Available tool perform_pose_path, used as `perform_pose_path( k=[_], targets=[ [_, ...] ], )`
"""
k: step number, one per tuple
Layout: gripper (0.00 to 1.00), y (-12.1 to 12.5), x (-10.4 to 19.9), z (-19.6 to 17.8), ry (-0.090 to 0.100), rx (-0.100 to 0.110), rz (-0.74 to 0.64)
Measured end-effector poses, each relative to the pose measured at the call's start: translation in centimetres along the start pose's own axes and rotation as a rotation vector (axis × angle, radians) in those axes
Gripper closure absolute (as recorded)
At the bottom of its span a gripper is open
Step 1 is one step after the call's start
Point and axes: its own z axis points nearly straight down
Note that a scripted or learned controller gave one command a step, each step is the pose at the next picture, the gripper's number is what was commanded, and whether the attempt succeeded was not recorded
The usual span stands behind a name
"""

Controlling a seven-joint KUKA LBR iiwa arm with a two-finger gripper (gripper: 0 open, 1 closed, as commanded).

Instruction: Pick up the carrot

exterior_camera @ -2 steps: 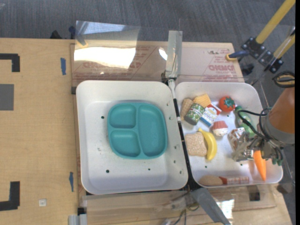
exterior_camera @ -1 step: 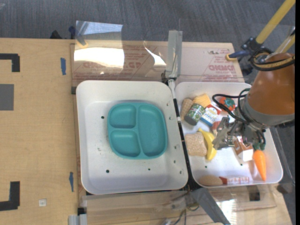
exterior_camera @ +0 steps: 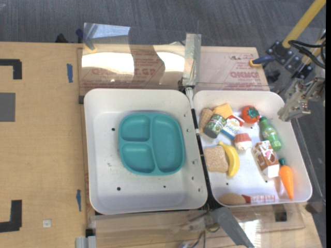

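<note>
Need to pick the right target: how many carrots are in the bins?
1. The carrot lies in the right bin, near its front right corner, beside the small carton. Another could hide under the piled items, though none shows.

We see a dark grey floor (exterior_camera: 155, 9) across the top. Below it lies a tan cardboard sheet (exterior_camera: 39, 138) marked with black corner brackets (exterior_camera: 13, 68) and blue tape strips (exterior_camera: 69, 72). A clear plastic panel (exterior_camera: 134, 63) catches bright glare. A yellow bar (exterior_camera: 310, 12) slants at the upper right.
</note>
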Motion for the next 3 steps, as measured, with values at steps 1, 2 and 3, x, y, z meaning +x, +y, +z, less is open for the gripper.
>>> perform_pose_path(
  k=[1, 2, 3],
  targets=[
    [1.00, -4.3, 1.2, 10.8, 0.016, -0.001, 0.023],
    [1.00, -5.5, 2.0, 22.2, 0.020, -0.001, 0.216],
    [1.00, -8.9, 3.1, 25.6, -0.020, -0.003, 0.078]
  ],
)
